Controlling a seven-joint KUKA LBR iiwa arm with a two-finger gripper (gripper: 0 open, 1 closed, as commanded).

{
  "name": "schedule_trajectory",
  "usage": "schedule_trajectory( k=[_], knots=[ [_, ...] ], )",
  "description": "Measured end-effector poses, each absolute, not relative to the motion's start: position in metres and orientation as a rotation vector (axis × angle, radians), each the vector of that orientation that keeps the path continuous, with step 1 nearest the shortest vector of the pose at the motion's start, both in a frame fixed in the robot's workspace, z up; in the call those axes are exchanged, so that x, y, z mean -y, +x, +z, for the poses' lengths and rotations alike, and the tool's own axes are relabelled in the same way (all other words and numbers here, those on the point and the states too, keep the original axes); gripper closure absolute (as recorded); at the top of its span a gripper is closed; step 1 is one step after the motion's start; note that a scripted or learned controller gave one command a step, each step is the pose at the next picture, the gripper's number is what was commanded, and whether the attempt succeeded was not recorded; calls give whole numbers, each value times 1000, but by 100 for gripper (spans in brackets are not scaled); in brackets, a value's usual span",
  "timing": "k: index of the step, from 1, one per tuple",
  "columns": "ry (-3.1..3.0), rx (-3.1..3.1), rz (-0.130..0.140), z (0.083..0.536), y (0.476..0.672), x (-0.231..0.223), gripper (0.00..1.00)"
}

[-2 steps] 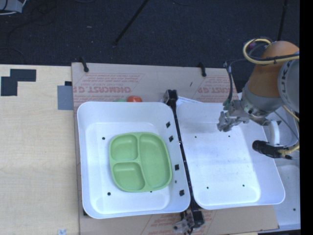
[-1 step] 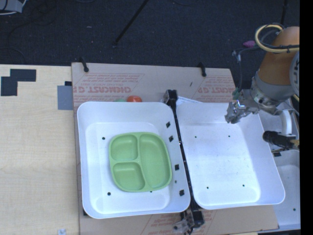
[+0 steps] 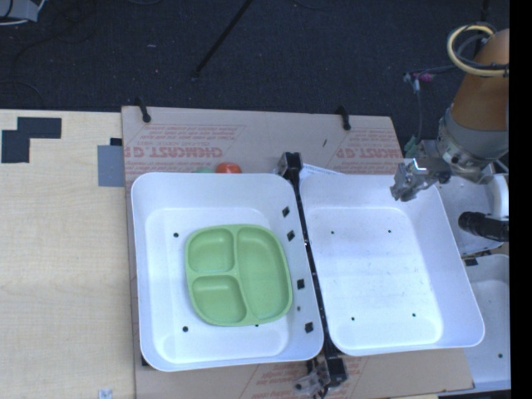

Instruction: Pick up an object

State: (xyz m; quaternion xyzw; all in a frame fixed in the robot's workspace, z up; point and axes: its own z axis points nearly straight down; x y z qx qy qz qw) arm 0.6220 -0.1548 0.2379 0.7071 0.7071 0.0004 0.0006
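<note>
Jaws (image 3: pixel 405 188) over right bin's (image 3: pixel 453 248) corner, green plate (image 3: pixel 238 274) upright-long

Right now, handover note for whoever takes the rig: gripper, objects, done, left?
Gripper: above the far right corner of the right bin, nothing visibly held; finger state unclear.
Objects: green divided plate lies flat in the left bin. A small orange object sits behind the left bin's far rim, on the cardboard.
Done: nothing picked.
Left: reach across to the plate, likely the target, grasp and lift.
</note>
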Motion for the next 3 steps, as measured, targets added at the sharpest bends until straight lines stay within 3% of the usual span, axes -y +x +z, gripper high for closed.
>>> schedule_trajectory(
  k=[3],
  knots=[
    [2218,-2226,-1,227,629,0,100]
  ],
)
